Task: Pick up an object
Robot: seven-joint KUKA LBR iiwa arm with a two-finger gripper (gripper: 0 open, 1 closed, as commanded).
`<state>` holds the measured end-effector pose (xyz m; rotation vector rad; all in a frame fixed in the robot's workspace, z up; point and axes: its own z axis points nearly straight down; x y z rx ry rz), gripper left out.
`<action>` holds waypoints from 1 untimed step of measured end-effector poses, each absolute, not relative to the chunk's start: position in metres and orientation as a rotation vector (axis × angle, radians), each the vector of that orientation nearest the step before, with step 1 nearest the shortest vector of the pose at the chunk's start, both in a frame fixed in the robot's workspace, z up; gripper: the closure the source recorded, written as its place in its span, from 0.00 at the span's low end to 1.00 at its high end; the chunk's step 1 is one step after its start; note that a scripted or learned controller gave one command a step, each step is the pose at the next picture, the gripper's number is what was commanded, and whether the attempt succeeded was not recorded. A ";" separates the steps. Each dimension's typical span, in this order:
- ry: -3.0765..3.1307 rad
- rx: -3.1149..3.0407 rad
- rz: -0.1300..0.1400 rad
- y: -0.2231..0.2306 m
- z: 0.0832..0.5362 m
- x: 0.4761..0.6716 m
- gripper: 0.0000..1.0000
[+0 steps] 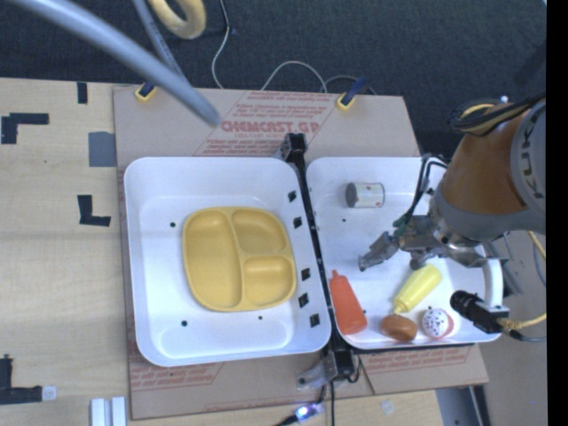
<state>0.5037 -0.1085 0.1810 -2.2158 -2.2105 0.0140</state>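
Yellow corn (417, 287) lies near the right bin's (390, 169) front edge; we see our gripper (383, 252) spread wide above it, holding nothing.

We see two white bins side by side on a cardboard sheet (257, 122) printed with red lettering. The sheet lies on the wooden bench (53, 264). The left bin (133, 238) holds a yellow three-compartment plate (238, 257) near its middle. It touches the right bin (390, 162) along a row of black clips (302, 229).

We note a yellow clamp (145, 91) at the sheet's far-left corner and another (348, 98) towards its far-right corner. Black tape marks (89, 209) dot the bench's left side. A thin white cable (293, 74) loops past the sheet's far edge over dark carpet (399, 25).
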 end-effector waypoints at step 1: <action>-2.222 -2.219 0.002 -0.108 0.187 0.507 0.00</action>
